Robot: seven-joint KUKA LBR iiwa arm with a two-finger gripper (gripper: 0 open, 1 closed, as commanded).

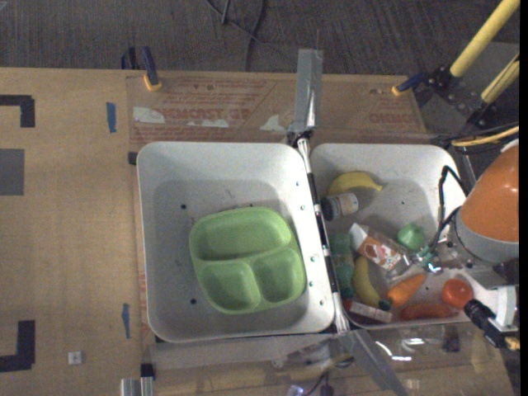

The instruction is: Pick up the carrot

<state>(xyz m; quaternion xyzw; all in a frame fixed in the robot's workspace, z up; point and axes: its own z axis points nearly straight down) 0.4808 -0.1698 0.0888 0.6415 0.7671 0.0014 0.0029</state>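
**Carrot low in the right bin, gripper close over it**

Carrot [406, 289]: short orange piece, lying at a slant near the lower wall of the right bin [412, 159]. Taking the carrot as landmark for all that follows.

- Just left of it, a yellow banana [364, 279], standing roughly on end along the picture, close enough that it may be touching; cannot tell.
- Just below and right, a long red-orange item [427, 311], and beyond that a round orange thing [456, 292]. Similar colour to the carrot, so an easy mix-up for a program.
- Above and left, a crumpled snack packet [381, 251]; above, a small green object [410, 237]; further up, a second banana [355, 183] and a white bottle [340, 205].
- Gripper [432, 261] just above and right of the carrot, near the packet's edge. Arm enters from the right, its orange band [492, 205] overhanging the bin's right side. The tip is small and dark against clutter; whether it is wide, narrow or closed on anything cannot be told.

Well to the left, the left bin [157, 180] holds a green divided plate [246, 258], apart from all this.

Judgement: approach stage, pick not yet shown. The crowding is the hazard; neighbours press on both sides, leaving little room to straddle the carrot cleanly.
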